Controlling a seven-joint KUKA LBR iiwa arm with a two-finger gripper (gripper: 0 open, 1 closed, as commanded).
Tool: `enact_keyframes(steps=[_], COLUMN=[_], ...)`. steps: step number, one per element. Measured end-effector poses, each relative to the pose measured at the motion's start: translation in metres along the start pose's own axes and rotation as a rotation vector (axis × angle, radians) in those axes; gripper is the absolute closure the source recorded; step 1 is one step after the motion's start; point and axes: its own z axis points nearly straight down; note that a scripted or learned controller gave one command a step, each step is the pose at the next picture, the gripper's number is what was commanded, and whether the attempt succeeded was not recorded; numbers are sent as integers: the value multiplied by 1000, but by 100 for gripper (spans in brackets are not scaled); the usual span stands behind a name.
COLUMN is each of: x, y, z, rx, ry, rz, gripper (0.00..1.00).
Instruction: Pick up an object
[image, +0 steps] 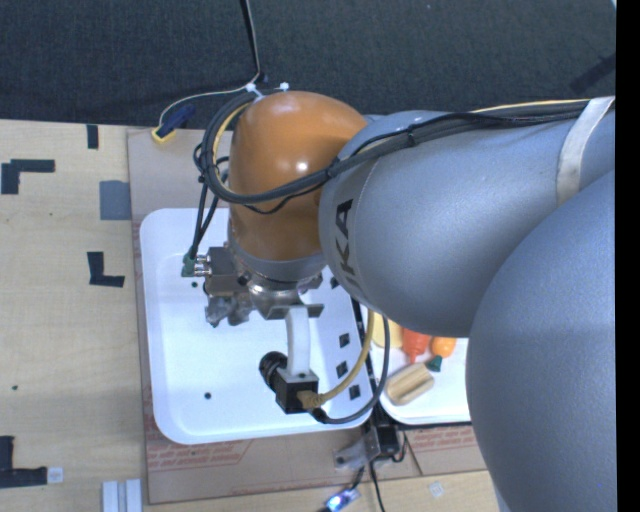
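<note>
Tan wooden block (410, 383), short with rounded ends: lies tilted in the right shallow white bin (447, 402), just right of the left shallow white bin (180, 330), close to the rims where the two bins meet. Orange item (415, 345): also just right of the left bin, on the far side of the block and near it. It shows as two orange lobes partly hidden by the arm, so I cannot tell whether it is one piece or two.

Arm pose: grey KUKA arm (480, 230) comes in from the right and passes over the right bin, covering most of it. The orange band (285, 170) stands over the far-right part of the left bin, with the wrist pointing straight down. The gripper (240, 305) hangs below the band, over the middle of the left bin, well apart from the block and the orange item. Whether it touches the bin floor cannot be told. Gripper state: cannot tell, since the wrist hides its working end.

Counts:
- arm 1, gripper 1
- white bins 2
- tan wooden block 1
- orange item 1 or 2, unresolved
- small dark speck (207, 395) on the left bin's floor, toward its near-left corner: 1
</note>
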Motion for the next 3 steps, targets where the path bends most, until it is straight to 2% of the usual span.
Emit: enact_keyframes(steps=[1, 2, 3], x=[-1, -1, -1], y=[1, 0, 1], z=[-100, 6, -89], rx=[-12, 4, -10], ry=[6, -3, 5], rz=[1, 4, 2], gripper=[100, 100, 100])
